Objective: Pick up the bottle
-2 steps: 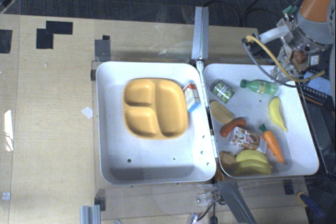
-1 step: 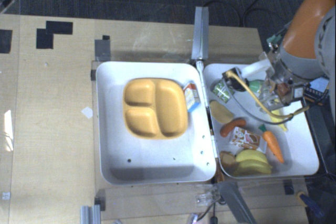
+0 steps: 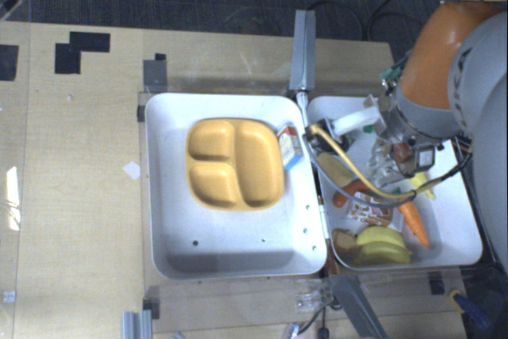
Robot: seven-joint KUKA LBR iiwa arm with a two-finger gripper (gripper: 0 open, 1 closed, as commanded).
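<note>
**Over the right bin, bottle not yet lifted**

The bottle (image 3: 354,123) — white, lying on its side — rests in the upper part of the right bin (image 3: 468,250), near the divider between the two bins. It sits on the bin floor just left of my wrist, with a yellow-sheathed cable (image 3: 349,167) looping in front of it and down across the clutter.

My claw (image 3: 390,159) hangs low inside that same bin, just right of and below the bottle, in among the mixed items. My own wrist and the cable cover the tips from this angle, so I cannot tell whether the claw is spread or closed, and I see nothing held in it. The bottle looks apart from me, lying free.

Around it lies the rest of the heap: a carrot (image 3: 414,225) toward the right, a bunch of bananas (image 3: 382,244) at the near edge, and a small printed packet (image 3: 367,212) between them. In the left bin (image 3: 167,250) a yellow divided tray (image 3: 236,163) lies in the middle, with a small packet (image 3: 290,145) against the right wall. Both bins stand on the pale wooden tabletop (image 3: 71,194).

As I judge it, the approach is made but the grasp is not — closing on the bottle and raising it clear of the bin are all left to do.
</note>
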